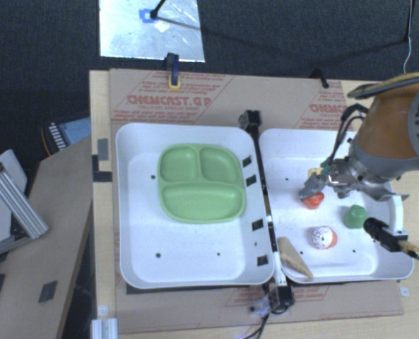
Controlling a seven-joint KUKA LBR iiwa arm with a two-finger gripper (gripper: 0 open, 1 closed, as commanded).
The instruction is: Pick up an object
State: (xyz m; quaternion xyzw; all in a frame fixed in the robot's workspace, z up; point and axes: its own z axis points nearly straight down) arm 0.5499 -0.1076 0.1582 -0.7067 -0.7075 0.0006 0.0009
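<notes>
The right bin (294, 157) holds a small red-orange object (313, 201), a green object (355, 216), a white ball with orange marks (323, 238) and a tan wedge (294, 257) at the front left corner. My gripper (314, 185) reaches in from the right and hangs just above the red-orange object, its grey fingers pointing down and left. A small yellow bit (313, 171) lies just behind the fingers. Nothing is visibly held between them.
The left bin (135, 189) carries a green divided plate (201, 183). A black divider (260, 189) runs between the bins. The arm's orange and grey body (396, 129) overhangs the right bin's far right side. A black part (381, 233) juts out near the green object.
</notes>
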